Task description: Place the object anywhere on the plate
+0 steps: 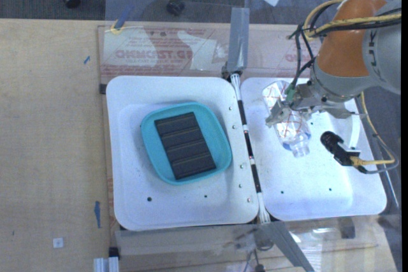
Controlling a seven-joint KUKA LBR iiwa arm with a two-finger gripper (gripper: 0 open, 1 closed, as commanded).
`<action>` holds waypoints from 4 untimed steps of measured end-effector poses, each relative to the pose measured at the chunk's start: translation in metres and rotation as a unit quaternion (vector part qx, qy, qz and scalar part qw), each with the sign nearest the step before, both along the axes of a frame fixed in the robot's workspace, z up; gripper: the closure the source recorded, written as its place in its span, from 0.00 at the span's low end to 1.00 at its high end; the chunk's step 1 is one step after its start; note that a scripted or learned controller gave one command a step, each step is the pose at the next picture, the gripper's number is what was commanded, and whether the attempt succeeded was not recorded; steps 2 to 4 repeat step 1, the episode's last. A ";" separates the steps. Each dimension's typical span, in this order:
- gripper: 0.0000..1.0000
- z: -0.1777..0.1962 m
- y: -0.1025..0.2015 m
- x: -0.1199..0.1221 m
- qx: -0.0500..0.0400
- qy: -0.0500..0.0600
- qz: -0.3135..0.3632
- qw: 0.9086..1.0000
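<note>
Plywood bench [44,137] bears two white bins [127,200]; end effector [285,113] over clear bottle [294,134], grip state unclear.

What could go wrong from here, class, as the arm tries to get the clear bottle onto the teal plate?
1. The hand is over a clear plastic bottle lying in the right bin; its smooth, see-through body may be hard to locate and could slip.
2. A black ridged block already covers most of the plate, so the bottle could roll off.
3. The raised divider between the bins could catch a low carry.
</note>
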State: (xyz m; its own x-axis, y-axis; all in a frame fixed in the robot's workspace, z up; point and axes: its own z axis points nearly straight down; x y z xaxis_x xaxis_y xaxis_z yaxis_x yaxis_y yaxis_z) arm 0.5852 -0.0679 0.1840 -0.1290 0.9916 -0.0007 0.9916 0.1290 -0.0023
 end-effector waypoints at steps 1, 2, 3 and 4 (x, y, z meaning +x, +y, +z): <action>0.00 0.001 0.000 0.000 0.000 -0.001 0.000 1.000; 0.00 0.001 0.000 0.000 0.000 -0.001 0.000 1.000; 0.00 0.001 0.000 0.000 0.000 -0.001 0.000 1.000; 0.00 0.001 0.000 0.000 0.000 -0.001 0.000 1.000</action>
